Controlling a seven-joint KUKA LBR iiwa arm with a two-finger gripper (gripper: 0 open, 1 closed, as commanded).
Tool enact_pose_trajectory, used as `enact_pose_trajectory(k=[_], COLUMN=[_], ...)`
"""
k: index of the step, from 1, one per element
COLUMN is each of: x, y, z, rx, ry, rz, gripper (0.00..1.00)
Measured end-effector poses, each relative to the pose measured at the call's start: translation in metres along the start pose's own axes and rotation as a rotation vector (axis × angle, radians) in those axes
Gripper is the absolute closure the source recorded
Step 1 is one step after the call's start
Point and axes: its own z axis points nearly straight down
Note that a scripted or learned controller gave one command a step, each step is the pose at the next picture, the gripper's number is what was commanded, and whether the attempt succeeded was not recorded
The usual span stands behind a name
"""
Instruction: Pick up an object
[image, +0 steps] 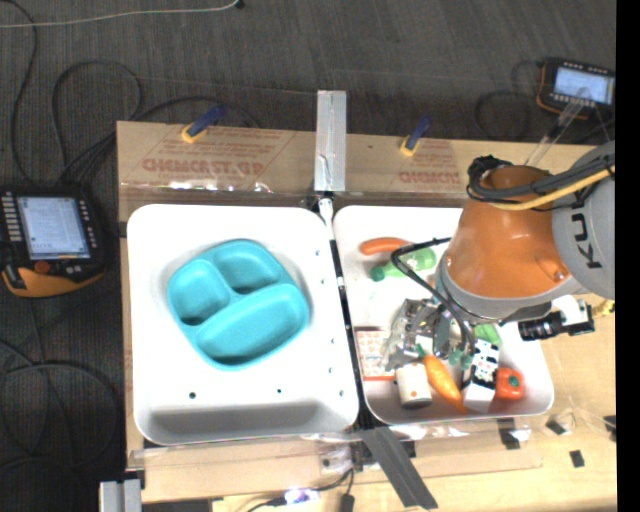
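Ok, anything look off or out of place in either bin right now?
Nothing damaged or spilled. The blue divided plate sits skewed in the left bin. In the right bin, the toys are jumbled by the gripper, an orange carrot leaning against a white cup.

My own orange band (505, 240) covered the far right part of the right bin (350, 300), and the picture's right edge cut off my arm (600, 230). My gripper (425, 335) hung low among the toys, too tangled with them to read. The green pieces (415, 262) were half hidden behind a cable. The card (370, 355) by the bin's wall was too small to read.
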Motion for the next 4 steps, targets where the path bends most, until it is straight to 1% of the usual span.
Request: enact_pose_trajectory(k=[1,2,3,4], x=[-0.023,-0.008,-0.093,-0.126], y=[0.020,0.046,0.012,0.055], z=[0.002,-0.111,-0.195,-0.044], rx=[0.000,-0.001,0.000,0.000], ry=[-0.003,-0.005,-0.007,-0.004], rz=[-0.206,-0.422,-0.449,-0.691], gripper=[1.00,1.00,1.00,1.00])
